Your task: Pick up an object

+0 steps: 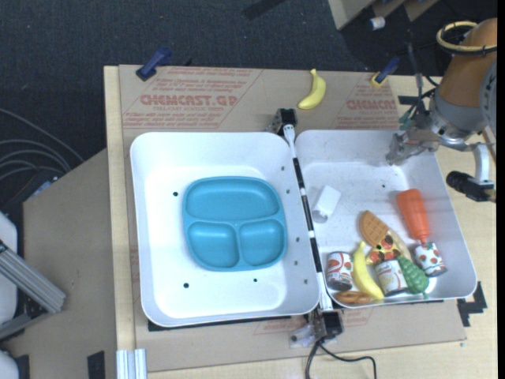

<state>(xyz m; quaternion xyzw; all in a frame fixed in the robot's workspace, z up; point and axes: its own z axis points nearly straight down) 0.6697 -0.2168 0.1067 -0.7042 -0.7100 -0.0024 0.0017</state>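
Note:
My gripper (397, 151) hangs over the far right corner of the right bin (347, 150), with the grey arm and its orange band rising behind it at the right edge. Nothing shows in its grasp. Loose objects lie in the near part of that bin: an orange carrot (413, 213), a small white block (326, 201), a slice of bread (376, 229), a yellow banana (364, 271), a red and white can (339, 269), another can (389, 275), a green item (413, 275). The carrot lies nearest, well below the gripper.
The left bin (158, 172) holds a blue divided plate (233, 221). A second banana (312, 91) lies on the cardboard board behind the bins. Blue clips (153, 64) sit at the board's far edge. Cables run along the left floor.

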